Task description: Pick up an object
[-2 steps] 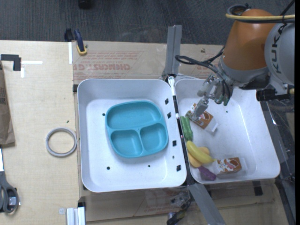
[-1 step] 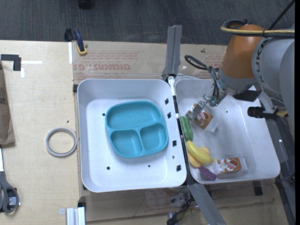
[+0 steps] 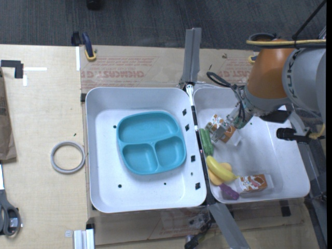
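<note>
My gripper [image 3: 230,130] reaches down into the right bin [image 3: 282,154], near its back left. A small orange and white packet [image 3: 216,124] lies right against the gripper's tip, touching or nearly so. I cannot tell whether the packet is held. In front of it along the bin's left wall lie a green cucumber-like piece [image 3: 206,141], a yellow banana [image 3: 220,170] and a purple piece [image 3: 230,192]. A flat orange and white packet [image 3: 254,183] rests near the front.
The left bin [image 3: 101,154] holds a blue three-compartment plate [image 3: 151,142]. A grey divider post [image 3: 192,56] stands between the bins at the back. On the bench to the left lie a grey ring [image 3: 68,156] and scissors [image 3: 9,217].
</note>
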Motion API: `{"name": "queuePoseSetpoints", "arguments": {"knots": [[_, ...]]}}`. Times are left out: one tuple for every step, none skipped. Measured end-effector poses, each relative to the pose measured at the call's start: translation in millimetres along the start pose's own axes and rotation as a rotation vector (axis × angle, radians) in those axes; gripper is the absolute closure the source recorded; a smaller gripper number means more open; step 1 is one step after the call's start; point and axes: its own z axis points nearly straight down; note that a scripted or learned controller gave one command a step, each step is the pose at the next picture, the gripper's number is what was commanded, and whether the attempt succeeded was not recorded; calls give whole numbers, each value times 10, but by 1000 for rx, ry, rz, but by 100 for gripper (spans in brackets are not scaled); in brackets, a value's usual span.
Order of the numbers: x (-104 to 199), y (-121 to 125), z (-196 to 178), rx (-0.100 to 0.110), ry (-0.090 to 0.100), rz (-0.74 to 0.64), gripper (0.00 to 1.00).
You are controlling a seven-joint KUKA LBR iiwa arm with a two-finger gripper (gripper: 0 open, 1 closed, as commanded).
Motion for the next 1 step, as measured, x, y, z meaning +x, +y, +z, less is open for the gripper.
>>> {"name": "queuePoseSetpoints", "arguments": {"knots": [[-13,0,-101,-2,-3,2,100]]}}
